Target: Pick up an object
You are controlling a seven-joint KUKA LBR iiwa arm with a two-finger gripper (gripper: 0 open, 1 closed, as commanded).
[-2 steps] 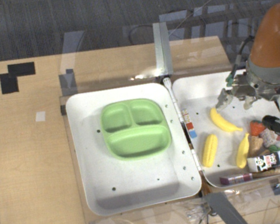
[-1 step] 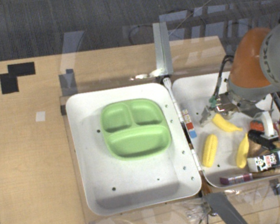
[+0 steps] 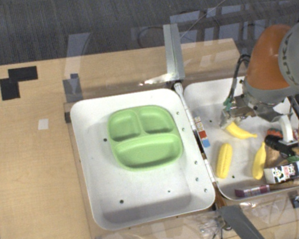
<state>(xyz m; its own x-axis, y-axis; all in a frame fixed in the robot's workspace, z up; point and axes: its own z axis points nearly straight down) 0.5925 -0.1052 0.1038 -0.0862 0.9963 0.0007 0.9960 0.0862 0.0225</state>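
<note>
- Left bin (image 3: 90,172): one green divided plate (image 3: 144,136), three compartments, lying flat toward the bin's far half; the plate holds nothing
- Right bin (image 3: 205,95): crowded along its near and right sides; yellow corn cob (image 3: 224,160) near the left wall, lying lengthwise; second banana (image 3: 258,162) just right of the cob, apart from it; dark marker (image 3: 259,188) along the near wall; black-and-white bottle (image 3: 283,172) on its side beside the marker; a small dark-and-red cluster at the right wall, too jumbled to identify
- Gripper (image 3: 230,112): down inside the right bin, at its middle, on the grey arm (image 3: 283,64); how far open, cannot tell; nothing seen held
- Small banana (image 3: 241,131): yellow, short, curved, lying flat on the bin floor just below the gripper; whether they touch, unclear
- Tabletop (image 3: 26,166): pale wood around both bins
</note>
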